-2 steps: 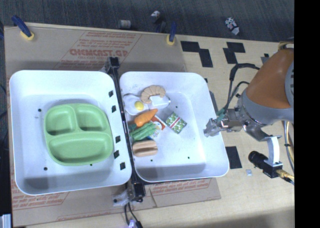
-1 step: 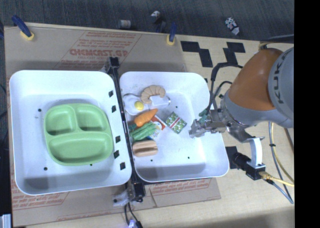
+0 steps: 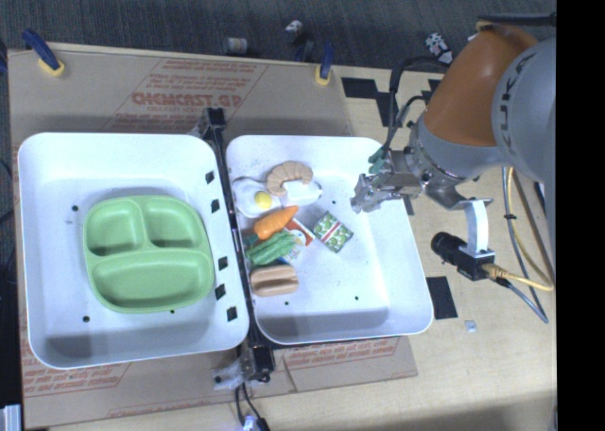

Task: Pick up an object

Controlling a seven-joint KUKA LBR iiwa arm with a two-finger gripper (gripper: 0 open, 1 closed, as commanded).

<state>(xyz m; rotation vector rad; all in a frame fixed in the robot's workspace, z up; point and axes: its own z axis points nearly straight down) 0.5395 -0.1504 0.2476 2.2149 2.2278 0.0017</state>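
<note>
The gripper [image 3: 371,195], whose opening I cannot tell, hovers over the right bin [image 3: 402,273], just right of the small green carton [image 3: 333,232].

You have two white bins [image 3: 57,259], one green tray [image 3: 148,252], six toy foods [image 3: 275,222], two blue clamps [image 3: 43,51]

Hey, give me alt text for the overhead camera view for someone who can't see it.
A grey and orange robot arm holds its gripper over the right white bin, beside a cluster of toy food: croissant, fried egg, carrot, hot dog. The left bin holds a green divided plate.
</note>
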